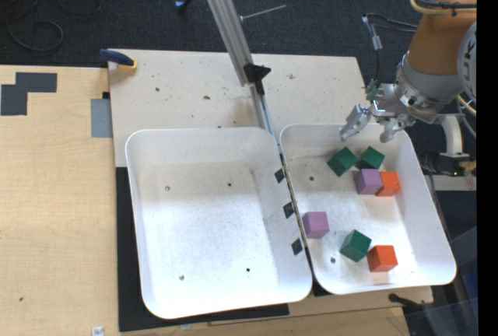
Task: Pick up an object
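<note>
Several small cubes lie in the right bin (pixel 436 245). Two green cubes (pixel 341 162) (pixel 372 158) sit near its far end, and a purple cube (pixel 367 181) touches an orange cube (pixel 388 183) just in front of them. Nearer the front are another purple cube (pixel 315 224), a third green cube (pixel 355 245) and a second orange cube (pixel 382 257). My gripper (pixel 373 127) hangs over the bin's far edge, above and behind the two green cubes. It is open, with nothing between its fingers (pixel 354 124).
The left bin (pixel 156 280) sits beside the right one, the two rims meeting along a line with black clips (pixel 289 209). A slanted aluminium bar (pixel 229 27) rises behind the bins. A blue-and-yellow clamp (pixel 118 58) lies at the board's far left corner.
</note>
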Tool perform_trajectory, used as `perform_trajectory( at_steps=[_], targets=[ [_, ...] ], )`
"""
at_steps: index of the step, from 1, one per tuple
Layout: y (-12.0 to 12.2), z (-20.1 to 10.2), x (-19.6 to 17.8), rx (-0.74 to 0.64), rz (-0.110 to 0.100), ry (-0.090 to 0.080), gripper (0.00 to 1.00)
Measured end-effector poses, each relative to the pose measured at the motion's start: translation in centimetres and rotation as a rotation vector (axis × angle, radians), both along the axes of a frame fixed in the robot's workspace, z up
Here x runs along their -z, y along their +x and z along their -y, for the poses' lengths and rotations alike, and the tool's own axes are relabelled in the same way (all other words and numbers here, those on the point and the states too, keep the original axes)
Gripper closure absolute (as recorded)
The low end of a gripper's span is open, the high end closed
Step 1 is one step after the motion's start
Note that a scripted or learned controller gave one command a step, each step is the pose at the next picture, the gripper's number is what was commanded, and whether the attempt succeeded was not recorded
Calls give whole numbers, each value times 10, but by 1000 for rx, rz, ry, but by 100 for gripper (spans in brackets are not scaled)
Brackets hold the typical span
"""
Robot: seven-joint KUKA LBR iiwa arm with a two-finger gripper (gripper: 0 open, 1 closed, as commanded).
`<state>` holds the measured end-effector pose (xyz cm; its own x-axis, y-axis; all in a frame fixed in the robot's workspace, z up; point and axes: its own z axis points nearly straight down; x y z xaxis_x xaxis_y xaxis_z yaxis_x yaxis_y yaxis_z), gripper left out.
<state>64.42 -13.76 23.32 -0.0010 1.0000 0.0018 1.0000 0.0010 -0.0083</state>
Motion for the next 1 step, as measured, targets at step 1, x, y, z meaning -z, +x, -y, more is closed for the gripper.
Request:
perform_trajectory(
  at_steps=[1],
  targets=[
    [1, 0, -3, -2, 5, -2, 0]
  ],
)
